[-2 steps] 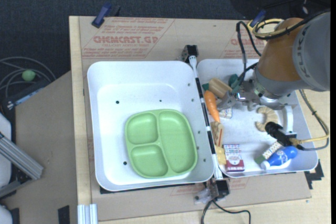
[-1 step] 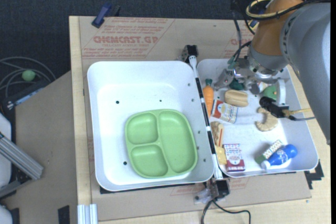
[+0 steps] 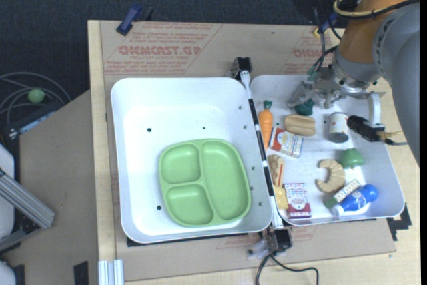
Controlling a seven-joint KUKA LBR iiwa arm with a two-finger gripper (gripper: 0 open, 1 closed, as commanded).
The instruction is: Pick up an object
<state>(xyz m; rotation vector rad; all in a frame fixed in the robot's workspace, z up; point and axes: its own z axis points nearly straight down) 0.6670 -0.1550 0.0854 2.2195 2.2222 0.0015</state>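
The claw (image 3: 312, 95) hangs low over the far part of the right bin (image 3: 393, 173), close above a small dark green piece (image 3: 305, 107), and I cannot tell how it stands or if it grips anything. Near it in this bin lie a tan bread roll (image 3: 299, 125), a carrot (image 3: 265, 125), a grey cylinder (image 3: 336, 127), a croissant (image 3: 330, 174), a green round piece (image 3: 351, 158), a blue and white bottle (image 3: 357, 197) and two small red and white packets (image 3: 287, 143). The left bin (image 3: 133, 143) holds a green divided plate (image 3: 203, 181).
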